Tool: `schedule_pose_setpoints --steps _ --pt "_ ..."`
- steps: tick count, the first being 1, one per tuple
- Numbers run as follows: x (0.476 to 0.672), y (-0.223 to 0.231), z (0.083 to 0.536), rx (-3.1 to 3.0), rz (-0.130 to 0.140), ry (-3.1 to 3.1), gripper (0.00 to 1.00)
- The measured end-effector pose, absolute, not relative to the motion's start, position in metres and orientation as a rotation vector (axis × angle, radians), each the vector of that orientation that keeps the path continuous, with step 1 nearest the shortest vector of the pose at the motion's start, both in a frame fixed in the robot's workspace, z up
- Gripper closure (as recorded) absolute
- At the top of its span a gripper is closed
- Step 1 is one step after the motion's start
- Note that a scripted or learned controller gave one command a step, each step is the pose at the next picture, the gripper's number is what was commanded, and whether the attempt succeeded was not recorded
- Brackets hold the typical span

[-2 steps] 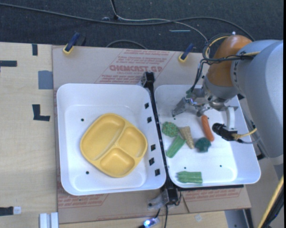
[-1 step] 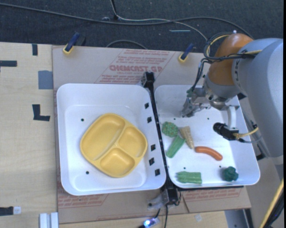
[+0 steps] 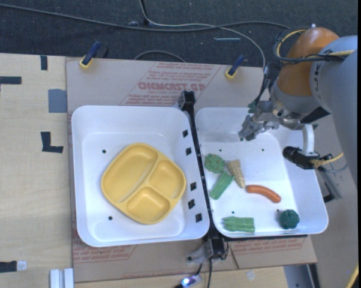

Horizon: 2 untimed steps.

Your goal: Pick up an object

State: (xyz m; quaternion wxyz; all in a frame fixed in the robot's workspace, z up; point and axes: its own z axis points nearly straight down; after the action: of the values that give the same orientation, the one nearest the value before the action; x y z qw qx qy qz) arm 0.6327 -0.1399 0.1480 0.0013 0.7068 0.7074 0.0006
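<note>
The surface (image 3: 24,161) carries a brown cardboard sheet (image 3: 162,83) with two white bins on it. The left bin (image 3: 84,161) holds a yellow divided plate (image 3: 143,182). The grey arm (image 3: 330,71) reaches in from the right over the right bin (image 3: 306,215), and its jaws (image 3: 247,134) hang above that bin's far part; whether they are open or closed I cannot tell. Nothing shows between them. The objects lie nearer the camera than the jaws, apart from them: a green vegetable (image 3: 219,176) touching a pale corn piece (image 3: 237,173), an orange sausage (image 3: 263,192) just to the right, a green ridged piece (image 3: 238,224) and a dark green ball (image 3: 288,219) at the near wall.
</note>
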Motion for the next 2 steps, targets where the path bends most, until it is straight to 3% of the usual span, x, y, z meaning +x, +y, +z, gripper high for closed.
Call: schedule_pose_setpoints --steps 2 --pt "0.635 -0.140 0.265 2.216 0.004 2.220 1.00"
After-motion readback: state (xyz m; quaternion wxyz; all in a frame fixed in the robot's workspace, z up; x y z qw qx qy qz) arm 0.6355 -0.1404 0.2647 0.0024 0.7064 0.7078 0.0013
